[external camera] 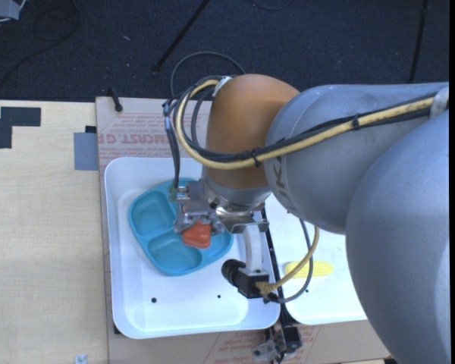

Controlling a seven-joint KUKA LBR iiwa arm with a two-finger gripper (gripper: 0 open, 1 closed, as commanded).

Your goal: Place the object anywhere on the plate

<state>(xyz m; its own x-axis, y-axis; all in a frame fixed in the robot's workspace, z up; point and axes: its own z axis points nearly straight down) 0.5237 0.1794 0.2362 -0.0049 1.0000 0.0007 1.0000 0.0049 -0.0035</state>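
A blue divided plate lies in the left white bin, toward its upper middle. A small orange-red object shows at the plate's right side, over the lower compartment's edge. My gripper hangs directly above and against that object, under the orange wrist band. The wrist hides the plate's right rim and the object's top. Whether the object rests on the plate or hangs just above it cannot be told.
A yellow object lies in the right white bin, partly behind the arm's cables. A black fitting hangs over the left bin's lower right. The big grey arm covers the right bin's upper part.
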